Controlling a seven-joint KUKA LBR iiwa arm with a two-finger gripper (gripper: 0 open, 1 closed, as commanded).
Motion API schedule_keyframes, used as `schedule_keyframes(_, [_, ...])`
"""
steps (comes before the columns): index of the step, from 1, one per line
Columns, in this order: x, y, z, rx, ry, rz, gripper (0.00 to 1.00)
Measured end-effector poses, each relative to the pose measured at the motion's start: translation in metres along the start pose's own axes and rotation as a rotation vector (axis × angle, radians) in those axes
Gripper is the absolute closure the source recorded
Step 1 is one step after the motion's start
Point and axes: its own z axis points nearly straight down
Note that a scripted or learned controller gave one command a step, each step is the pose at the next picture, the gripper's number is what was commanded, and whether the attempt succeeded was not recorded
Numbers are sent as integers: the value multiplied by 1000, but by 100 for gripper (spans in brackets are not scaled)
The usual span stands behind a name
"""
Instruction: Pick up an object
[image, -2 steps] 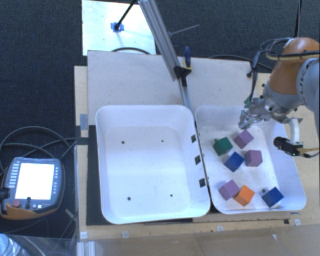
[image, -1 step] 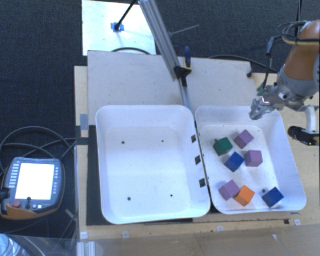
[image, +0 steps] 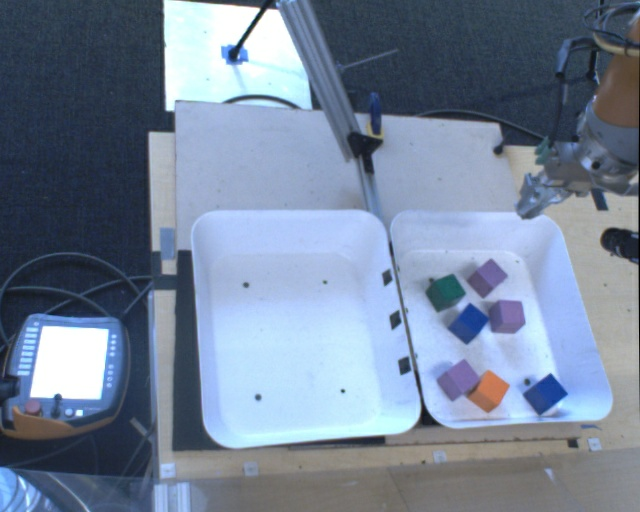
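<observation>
Hovering over the right bin's (image: 575, 290) far corner, the gripper (image: 532, 200) must descend squarely onto one cube; the green cube (image: 445, 292) sits nearest (purple cubes crowd it). Whether the jaws are apart, I cannot tell.

grey arm (image: 612, 140), orange band, black cable, pale metal end effector (image: 530, 198).

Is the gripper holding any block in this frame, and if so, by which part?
Nothing is held. The gripper sits above the far right corner of the right bin, with no block at its tip. All seven blocks lie on the bin floor, including the green block.
</observation>
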Motion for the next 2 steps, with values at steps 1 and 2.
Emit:
schedule_keyframes(1, [0, 1, -21, 4, 1, 0, 100])
schedule_keyframes(2, [51, -19, -11, 9, 4, -4, 100])
